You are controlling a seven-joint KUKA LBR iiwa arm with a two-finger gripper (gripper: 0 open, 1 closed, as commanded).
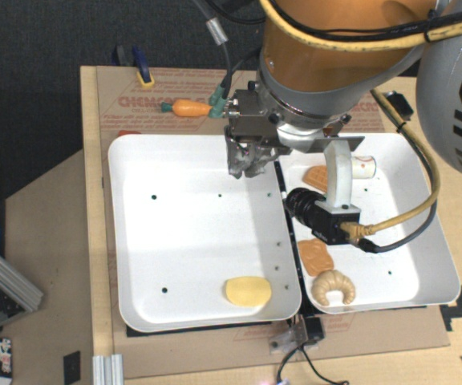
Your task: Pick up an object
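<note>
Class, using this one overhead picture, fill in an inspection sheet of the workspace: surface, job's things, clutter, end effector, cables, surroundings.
Surface: cardboard-topped bench bearing a left bin and a right bin, side by side.
Job's things: yellow disc near the left bin's front edge; croissant at the right bin's front; two orange pieces and a white cup partly hidden by the arm.
Clutter: toy carrot and blue-yellow clip on the cardboard behind the bins.
End effector: over the left bin's rear right corner; nothing seen in it.
Cables: tan hose looping over the right bin; black cables above.
Surroundings: dark floor; aluminium rail at left.
</note>
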